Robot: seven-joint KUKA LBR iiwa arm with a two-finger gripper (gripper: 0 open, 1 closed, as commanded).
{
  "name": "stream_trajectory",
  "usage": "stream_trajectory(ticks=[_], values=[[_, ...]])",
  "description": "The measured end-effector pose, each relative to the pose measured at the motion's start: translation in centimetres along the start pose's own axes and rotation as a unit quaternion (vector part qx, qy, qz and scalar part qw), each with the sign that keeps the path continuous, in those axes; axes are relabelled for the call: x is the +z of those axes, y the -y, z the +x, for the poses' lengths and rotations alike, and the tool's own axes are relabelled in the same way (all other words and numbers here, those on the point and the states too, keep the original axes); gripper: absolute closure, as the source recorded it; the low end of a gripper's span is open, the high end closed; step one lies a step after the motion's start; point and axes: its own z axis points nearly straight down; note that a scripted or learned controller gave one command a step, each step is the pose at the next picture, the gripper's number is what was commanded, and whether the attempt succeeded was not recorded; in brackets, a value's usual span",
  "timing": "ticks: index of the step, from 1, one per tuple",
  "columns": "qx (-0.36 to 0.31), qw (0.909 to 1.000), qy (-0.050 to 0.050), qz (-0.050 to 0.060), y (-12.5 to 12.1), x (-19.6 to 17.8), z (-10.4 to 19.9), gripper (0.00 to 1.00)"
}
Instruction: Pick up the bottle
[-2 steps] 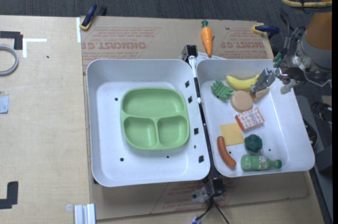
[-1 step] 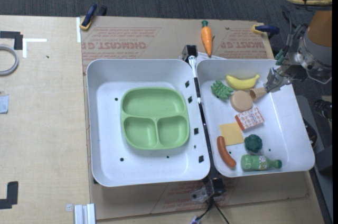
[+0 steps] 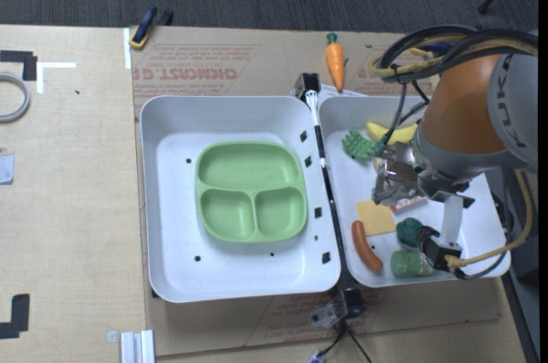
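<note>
In the right bin (image 3: 488, 200), a light green bottle-like object (image 3: 411, 264) lies near the front wall. A dark green piece (image 3: 409, 230) lies just behind it. My gripper (image 3: 396, 186) hangs below the orange-banded wrist over the middle of this bin. It is above the yellow cheese slice (image 3: 375, 217), behind and a little to the left of the green object. I see nothing held in it. The wrist and cables cover much of the bin's right half.
The right bin also holds a red sausage (image 3: 366, 246), a yellow banana (image 3: 381, 130) and a green leafy toy (image 3: 360, 145). The left bin (image 3: 163, 181) holds a green divided plate (image 3: 252, 191). A toy carrot (image 3: 334, 60) lies on the cardboard behind the bins.
</note>
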Motion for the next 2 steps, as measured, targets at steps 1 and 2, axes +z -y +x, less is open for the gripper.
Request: stream_trajectory(ticks=[1, 2], values=[[0.130, 0.9915, 0.000, 0.000, 4.2, 0.0, 6.6, 1.00], [0.181, 0.9834, 0.000, -0.001, 5.6, -2.1, 11.4, 1.00]])
